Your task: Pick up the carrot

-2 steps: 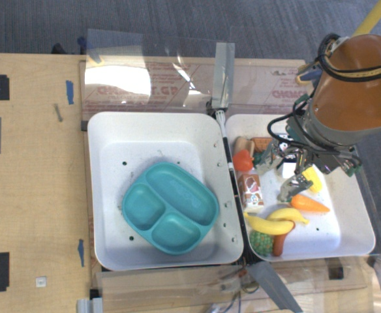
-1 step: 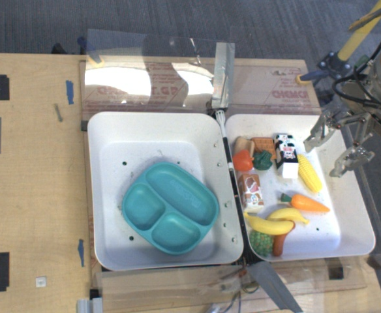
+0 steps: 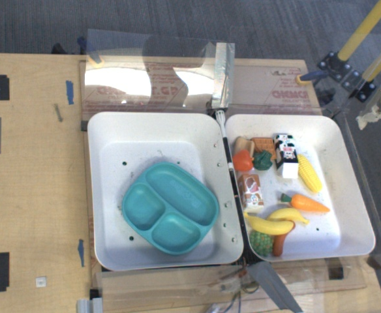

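Observation:
The carrot (image 3: pixel 308 204) is orange with a small green top. It lies flat in the right bin (image 3: pixel 350 223), right of centre, with its tip pointing right. A yellow banana (image 3: pixel 272 224) lies just below and left of it, its upper end close to the carrot's green top. Above the carrot sits a yellow corn cob (image 3: pixel 309 173). The carrot's right side faces bare bin floor.
The right bin also holds a cow-patterned carton (image 3: pixel 286 152), a red tomato (image 3: pixel 243 161), a dark green vegetable (image 3: pixel 263 160), a packaged snack (image 3: pixel 251 191) and a green knobbly item (image 3: pixel 262 242). A teal divided plate (image 3: pixel 169 206) rests in the left bin (image 3: pixel 112 132).

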Robot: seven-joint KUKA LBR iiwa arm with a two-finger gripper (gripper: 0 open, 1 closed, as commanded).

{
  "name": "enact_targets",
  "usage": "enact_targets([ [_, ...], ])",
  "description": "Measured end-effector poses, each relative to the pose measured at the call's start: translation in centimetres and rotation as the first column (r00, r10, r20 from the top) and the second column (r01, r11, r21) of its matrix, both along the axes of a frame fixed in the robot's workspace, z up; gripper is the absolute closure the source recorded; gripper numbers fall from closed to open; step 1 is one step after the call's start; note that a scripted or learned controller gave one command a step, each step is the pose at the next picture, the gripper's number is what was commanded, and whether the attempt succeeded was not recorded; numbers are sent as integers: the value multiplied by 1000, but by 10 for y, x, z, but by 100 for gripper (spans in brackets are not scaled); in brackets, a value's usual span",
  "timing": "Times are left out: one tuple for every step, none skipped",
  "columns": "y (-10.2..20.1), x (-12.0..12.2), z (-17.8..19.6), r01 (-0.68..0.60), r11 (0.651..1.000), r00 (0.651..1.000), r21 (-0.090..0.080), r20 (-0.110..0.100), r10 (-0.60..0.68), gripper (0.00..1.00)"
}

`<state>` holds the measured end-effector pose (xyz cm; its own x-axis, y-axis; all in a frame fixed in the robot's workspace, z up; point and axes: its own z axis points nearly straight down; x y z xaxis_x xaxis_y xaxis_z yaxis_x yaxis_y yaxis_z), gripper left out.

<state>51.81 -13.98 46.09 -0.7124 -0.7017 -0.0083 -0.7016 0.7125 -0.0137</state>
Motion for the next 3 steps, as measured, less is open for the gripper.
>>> enact_targets([
  [-85, 17, -161, -1, 1000, 1000, 9, -23, 1, 100],
  [-83, 22, -142, -2, 1000, 1000, 3, 0, 2, 100],
  [-83, 24, -130, 2, 1000, 1000, 3, 9, -2, 100],
])
